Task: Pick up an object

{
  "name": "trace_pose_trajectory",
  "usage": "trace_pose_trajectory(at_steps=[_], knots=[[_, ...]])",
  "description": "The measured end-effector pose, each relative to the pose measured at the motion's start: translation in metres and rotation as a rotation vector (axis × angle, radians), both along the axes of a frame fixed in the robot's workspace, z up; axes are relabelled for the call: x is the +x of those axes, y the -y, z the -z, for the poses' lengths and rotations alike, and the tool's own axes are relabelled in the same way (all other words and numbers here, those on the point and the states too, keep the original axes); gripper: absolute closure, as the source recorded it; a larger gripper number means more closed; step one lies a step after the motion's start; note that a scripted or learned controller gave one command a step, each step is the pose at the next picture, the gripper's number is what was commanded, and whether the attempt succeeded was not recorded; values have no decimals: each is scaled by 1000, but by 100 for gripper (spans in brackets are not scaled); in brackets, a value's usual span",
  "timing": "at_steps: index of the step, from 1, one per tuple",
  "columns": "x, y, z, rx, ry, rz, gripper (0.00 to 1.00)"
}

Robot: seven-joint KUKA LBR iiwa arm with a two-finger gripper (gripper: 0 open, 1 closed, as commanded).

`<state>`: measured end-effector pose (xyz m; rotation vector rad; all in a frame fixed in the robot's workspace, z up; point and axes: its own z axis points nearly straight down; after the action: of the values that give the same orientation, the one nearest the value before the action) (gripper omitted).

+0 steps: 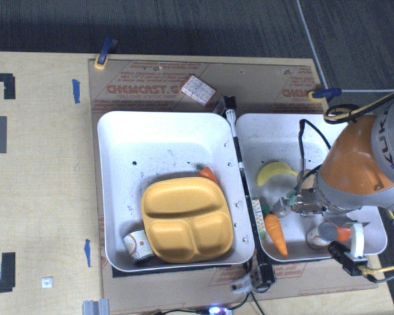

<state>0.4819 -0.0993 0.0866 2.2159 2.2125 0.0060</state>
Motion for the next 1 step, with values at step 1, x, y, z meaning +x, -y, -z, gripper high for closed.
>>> trace_pose_trajectory(at_steps=[1], knots=[[1, -1, -10, 1, 1, 0, 100]])
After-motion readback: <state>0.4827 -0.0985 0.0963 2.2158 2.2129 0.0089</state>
